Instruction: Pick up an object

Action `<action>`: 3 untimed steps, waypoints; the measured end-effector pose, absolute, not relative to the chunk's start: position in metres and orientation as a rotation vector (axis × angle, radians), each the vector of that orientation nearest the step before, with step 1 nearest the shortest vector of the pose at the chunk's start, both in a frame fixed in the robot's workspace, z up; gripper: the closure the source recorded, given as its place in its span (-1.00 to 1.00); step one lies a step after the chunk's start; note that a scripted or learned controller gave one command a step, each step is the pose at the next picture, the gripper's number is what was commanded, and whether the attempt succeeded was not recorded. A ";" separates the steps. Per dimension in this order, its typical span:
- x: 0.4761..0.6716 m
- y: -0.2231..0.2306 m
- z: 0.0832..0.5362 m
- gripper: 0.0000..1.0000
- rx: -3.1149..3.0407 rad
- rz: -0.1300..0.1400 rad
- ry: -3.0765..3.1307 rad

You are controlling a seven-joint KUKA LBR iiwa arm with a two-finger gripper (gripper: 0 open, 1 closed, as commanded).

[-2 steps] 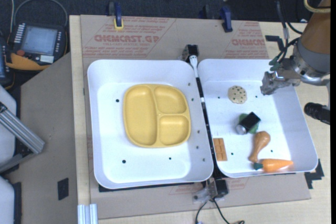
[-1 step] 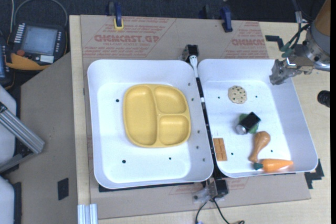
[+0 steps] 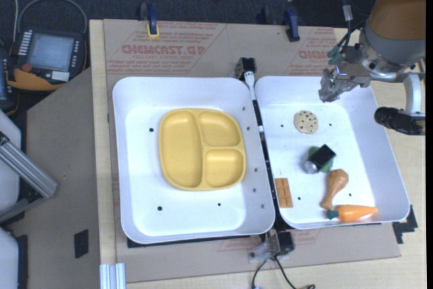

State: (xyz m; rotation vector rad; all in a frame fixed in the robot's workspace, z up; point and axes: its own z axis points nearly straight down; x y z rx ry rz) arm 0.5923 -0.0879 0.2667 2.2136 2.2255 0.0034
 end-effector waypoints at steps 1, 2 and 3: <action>0.612 -0.031 0.254 1.00 2.213 0.003 2.226; 0.623 0.019 0.258 1.00 2.214 0.005 2.226; 0.623 0.076 0.246 1.00 2.217 -0.001 2.230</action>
